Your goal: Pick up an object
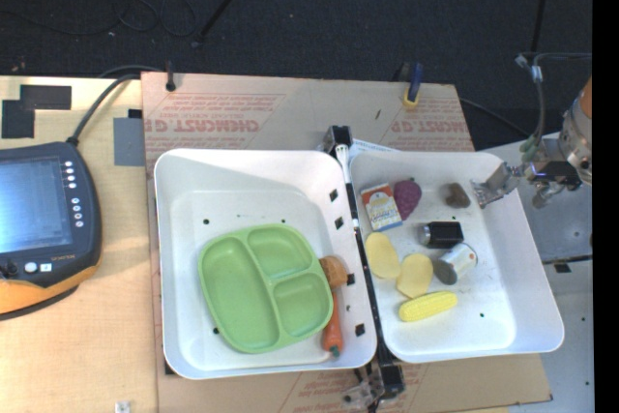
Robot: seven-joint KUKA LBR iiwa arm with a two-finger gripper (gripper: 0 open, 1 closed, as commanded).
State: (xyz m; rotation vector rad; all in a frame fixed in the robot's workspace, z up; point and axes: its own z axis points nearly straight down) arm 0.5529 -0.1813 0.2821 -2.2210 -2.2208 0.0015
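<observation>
My gripper (515, 187) hovers over the upper right rim of the right bin (522, 305). Its two fingers stand apart, open, and nothing sits between them. A small brown lump (456, 195) lies just to its left. Further left are a purple item (408, 196) and a red and white carton (381, 207). A black block (442, 233), a silver can (456, 262), two pale yellow pieces (381, 254) (415, 274) and a yellow corn cob (427, 307) fill the bin's middle.
The left bin (242, 174) holds a green divided plate (266, 285), a brown item (334, 270) and a carrot (333, 334) against its right wall. A teach pendant (39, 218) lies far left. A blue clamp (414, 87) stands on the cardboard behind the bins.
</observation>
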